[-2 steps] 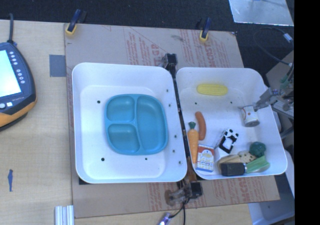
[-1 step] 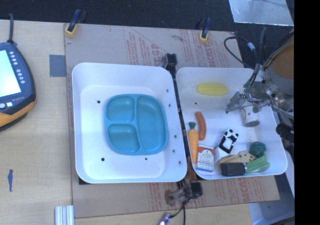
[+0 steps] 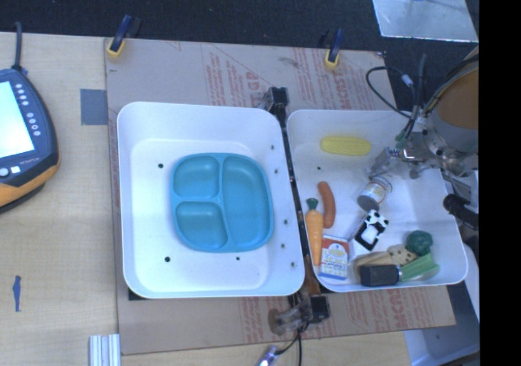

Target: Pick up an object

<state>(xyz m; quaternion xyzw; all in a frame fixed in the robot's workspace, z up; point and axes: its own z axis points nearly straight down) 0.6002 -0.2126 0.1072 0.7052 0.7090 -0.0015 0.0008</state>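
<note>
Seen from above at a slant, a wooden table (image 3: 65, 259) carried a cardboard sheet w/ two shallow white bins side by side. The left bin (image 3: 138, 193) held a blue divided plate (image 3: 221, 202) w/ three compartments, lying flat near its centre. The right bin (image 3: 305, 132) held the small items. A yellow corn cob (image 3: 346, 145) lay near the far wall. A sausage (image 3: 327, 203) and a toy carrot (image 3: 313, 230) lay side by side by the left wall, w/ a small red-and-white carton (image 3: 334, 259) just below them. A black-and-white cow figure (image 3: 371, 231) sat mid-bin. Along the near wall: a tan wooden piece (image 3: 389, 257), a dark block (image 3: 378, 275), a green stick-shaped item (image 3: 419, 269) and a dark green round object (image 3: 420, 241), all close together.

The grey arm reached in from the right, orange band at the edge of view. Its jaws (image 3: 384, 169) were low over the right bin, directly above a small silver can (image 3: 374, 193) lying tilted on the bin floor. Can't tell whether the jaws were wide or narrow, nor whether they touched the can. A handheld control pendant (image 3: 20, 137) rested on the table at far left. Two clamps, blue and yellow, pinned the cardboard's far edge.
</note>
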